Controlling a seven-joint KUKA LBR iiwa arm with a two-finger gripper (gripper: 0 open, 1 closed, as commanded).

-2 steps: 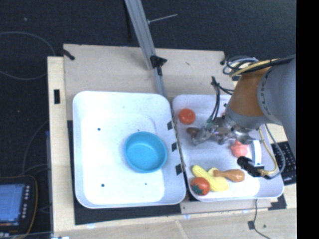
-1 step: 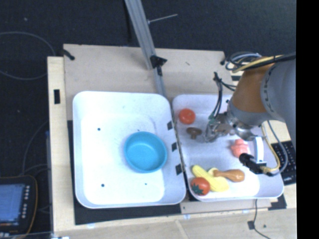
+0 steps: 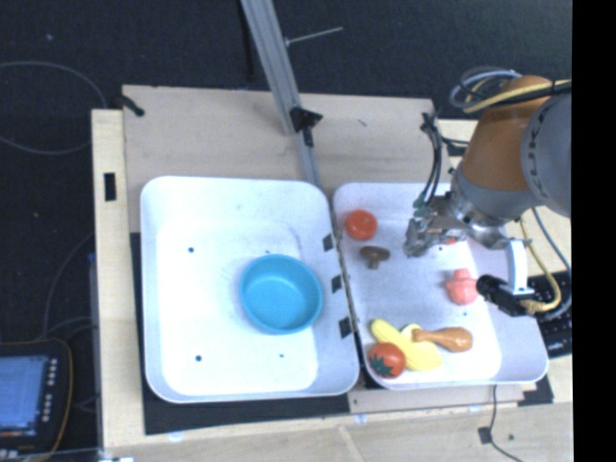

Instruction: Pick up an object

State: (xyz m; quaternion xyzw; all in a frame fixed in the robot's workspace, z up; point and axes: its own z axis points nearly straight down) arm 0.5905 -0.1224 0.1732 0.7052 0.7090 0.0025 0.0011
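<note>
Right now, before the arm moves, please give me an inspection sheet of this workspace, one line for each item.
Surface: wooden bench with left bin and right bin side by side.
Job's things: in right bin, orange ball, small brown piece, pink toy, yellow banana, brown drumstick-like toy, red tomato.
Clutter: blue bowl in left bin.
Grippers: gripper over right bin, right of the brown piece; nothing seen between its fingers.
Cables: cable loops on the arm; thin cable on dark floor.
Surroundings: grey pole; screen device at lower left.
</note>
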